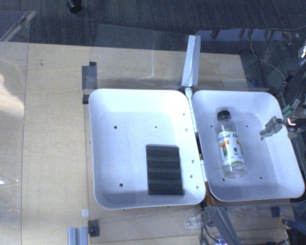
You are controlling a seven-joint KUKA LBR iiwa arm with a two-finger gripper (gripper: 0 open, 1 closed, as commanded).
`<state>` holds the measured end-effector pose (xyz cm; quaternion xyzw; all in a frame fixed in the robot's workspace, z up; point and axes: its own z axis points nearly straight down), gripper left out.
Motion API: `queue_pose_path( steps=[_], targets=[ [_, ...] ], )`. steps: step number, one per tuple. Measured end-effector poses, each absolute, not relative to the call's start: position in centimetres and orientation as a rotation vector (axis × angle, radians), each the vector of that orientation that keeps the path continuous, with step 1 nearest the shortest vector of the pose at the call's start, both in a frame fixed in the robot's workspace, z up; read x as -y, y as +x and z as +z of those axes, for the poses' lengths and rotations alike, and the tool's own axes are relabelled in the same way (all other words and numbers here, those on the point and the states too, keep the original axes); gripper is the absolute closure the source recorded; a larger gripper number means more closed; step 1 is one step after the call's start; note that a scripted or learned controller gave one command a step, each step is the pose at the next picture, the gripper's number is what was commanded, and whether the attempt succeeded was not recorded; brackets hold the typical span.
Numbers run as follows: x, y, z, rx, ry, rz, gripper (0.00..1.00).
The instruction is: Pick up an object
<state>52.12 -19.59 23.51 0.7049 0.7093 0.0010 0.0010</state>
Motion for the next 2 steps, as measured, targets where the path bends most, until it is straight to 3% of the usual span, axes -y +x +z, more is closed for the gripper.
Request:
queue_pose_path(
  steps=[1,2],
  targets=[
    [11.3,54.4,9.8,-2.332,2.089,0.015,0.00],
    [11.3,54.5,11.0,-2.328,2.088,0.021,1.00]
  ],
)
